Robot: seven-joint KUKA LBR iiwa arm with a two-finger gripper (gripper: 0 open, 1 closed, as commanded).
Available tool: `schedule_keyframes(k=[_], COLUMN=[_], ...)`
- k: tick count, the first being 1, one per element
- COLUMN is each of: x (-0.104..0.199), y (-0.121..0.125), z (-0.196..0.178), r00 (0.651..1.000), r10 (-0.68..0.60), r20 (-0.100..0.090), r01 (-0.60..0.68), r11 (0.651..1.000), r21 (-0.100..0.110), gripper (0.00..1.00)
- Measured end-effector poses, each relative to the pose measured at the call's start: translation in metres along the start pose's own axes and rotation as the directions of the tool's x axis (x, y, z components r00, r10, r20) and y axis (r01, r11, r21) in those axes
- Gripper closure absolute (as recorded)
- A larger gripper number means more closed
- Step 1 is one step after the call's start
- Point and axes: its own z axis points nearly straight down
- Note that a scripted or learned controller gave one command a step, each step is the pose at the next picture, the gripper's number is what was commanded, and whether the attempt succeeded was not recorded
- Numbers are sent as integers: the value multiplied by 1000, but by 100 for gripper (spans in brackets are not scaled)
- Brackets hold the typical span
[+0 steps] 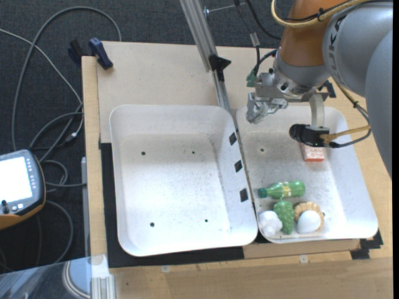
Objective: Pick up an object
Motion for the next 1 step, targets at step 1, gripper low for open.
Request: schedule_keyframes(k=[1], x=[65], y=[-7], z=[-7], r00=[1000], r10=[-2], r20=[-1], r01=[2], r11=[1000], r21=[-2], gripper=[100])
